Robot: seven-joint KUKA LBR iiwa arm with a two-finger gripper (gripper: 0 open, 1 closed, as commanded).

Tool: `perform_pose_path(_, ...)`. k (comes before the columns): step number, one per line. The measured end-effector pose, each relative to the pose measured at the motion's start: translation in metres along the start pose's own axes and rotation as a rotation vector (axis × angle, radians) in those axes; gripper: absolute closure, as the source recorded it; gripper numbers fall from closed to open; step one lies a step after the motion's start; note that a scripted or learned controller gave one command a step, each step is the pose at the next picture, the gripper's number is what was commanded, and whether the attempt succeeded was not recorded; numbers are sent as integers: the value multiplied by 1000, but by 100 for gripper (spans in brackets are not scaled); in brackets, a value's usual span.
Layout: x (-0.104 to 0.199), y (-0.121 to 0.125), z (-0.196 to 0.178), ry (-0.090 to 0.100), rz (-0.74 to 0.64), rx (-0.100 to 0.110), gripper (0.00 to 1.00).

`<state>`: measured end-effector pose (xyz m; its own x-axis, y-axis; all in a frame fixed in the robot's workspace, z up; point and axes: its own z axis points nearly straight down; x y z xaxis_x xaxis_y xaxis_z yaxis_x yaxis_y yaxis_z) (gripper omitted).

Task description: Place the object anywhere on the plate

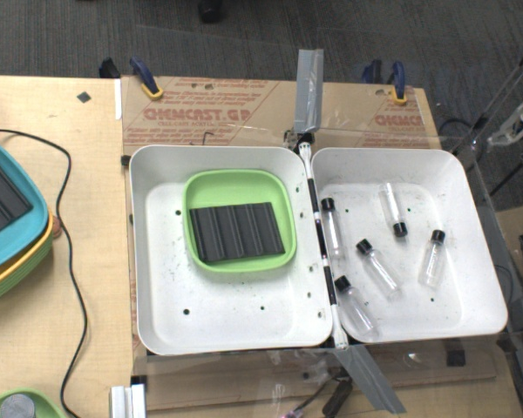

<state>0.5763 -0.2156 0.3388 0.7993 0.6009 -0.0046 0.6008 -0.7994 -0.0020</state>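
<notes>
Camera view gives you both white bins from above. In the left bin (157,320) sits the green plate (240,222), squarish with a raised rim, carrying a dark ribbed insert (236,232) on its floor and nothing else. In the right bin (471,303) lie five clear vials with black caps, all on their sides: one (329,225) along the left wall, one (391,209) near the top, one (432,256) toward the right, one (376,265) in the middle, and one (352,305) low at the left wall. They lie apart from each other. With no gripper to look at, you cannot tell how the jaws stand. Judging by this, you have the whole job left: no vial is picked or on the plate, so a pick from the right bin and a carry across the divider remain.
</notes>
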Motion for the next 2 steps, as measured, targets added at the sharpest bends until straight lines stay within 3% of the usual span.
perform_pose_path(1, 24, 0, 19, 0, 308, 1, 0)
perform_pose_path(2, 29, 30, 3, 0, 433, 1, 0)
